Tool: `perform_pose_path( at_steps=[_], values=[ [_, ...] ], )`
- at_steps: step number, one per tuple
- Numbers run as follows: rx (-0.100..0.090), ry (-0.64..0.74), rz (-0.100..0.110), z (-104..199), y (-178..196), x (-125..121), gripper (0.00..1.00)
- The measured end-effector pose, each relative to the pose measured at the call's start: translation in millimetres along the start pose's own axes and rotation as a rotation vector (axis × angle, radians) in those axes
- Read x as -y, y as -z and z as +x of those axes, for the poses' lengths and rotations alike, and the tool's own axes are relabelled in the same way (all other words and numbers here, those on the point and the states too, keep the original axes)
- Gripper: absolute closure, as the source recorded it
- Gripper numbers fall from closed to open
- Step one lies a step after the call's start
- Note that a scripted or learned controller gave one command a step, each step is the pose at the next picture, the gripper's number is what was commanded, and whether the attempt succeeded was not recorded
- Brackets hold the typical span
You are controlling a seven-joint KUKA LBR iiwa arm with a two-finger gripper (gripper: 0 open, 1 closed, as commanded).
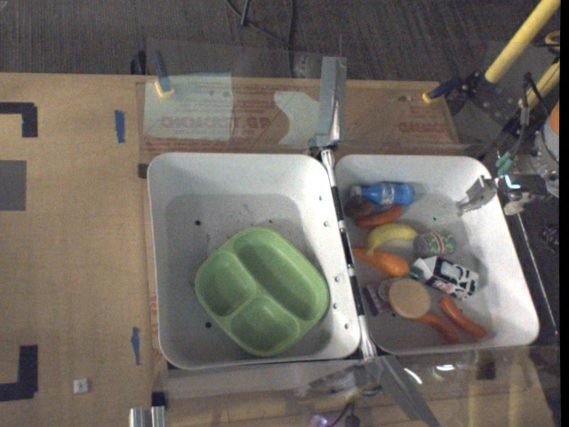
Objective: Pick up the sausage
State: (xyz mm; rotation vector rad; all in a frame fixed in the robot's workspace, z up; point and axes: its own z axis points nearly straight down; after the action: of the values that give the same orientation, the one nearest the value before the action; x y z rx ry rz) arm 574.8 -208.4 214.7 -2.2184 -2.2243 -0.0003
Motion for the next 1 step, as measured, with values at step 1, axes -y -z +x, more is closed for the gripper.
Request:
perform_pose_path(
  at_steps=[1],
  values=[
    [0.000,-0.029,-0.021,-3.0,-102.6,69.0,0.00]
  ],
)
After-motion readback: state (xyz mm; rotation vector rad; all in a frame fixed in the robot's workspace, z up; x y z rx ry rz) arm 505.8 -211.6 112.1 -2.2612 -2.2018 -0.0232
